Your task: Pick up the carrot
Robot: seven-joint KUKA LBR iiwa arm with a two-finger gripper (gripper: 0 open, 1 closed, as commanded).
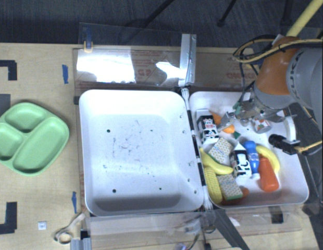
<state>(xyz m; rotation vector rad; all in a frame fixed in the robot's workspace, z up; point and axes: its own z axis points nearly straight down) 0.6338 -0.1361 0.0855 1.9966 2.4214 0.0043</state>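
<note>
Gripper (pixel 244 114) low over the right bin's (pixel 299 184) far edge, whether apart or together cannot tell, carrot (pixel 268 174) near the bin's front right corner among crowded items, left bin (pixel 99 105) wide and open, no writing readable.

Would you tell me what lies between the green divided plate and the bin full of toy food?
In the camera view, the left white bin sits between the green divided plate and the right bin holding the toy food.
</note>
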